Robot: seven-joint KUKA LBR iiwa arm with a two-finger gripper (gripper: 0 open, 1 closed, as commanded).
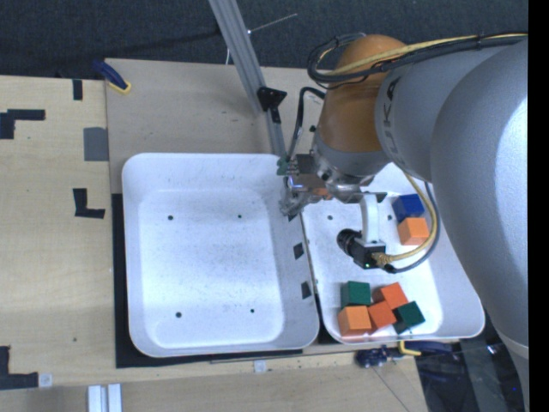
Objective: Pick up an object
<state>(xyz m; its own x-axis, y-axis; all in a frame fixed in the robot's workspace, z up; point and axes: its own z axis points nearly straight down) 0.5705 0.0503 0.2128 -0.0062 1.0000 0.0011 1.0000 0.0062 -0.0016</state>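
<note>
My gripper (294, 197) hangs over the left edge of the right bin (455, 316), close to the wall between the two bins. Its tip is small and partly hidden under the wrist. A blue block (408, 204) and an orange block (413, 229) lie to the right of the gripper, partly behind the arm. At the near end of the right bin sits a cluster: a green block (355, 293), an orange block (353, 318), another orange block (393, 297) and a dark green block (409, 315). I see nothing between the fingers.
The left bin (146, 187) is a shallow white tray with only small dark dots on its floor. A slanted metal bar (244, 54) rises behind the bins. The large grey arm (480, 161) covers the right bin's far side.
</note>
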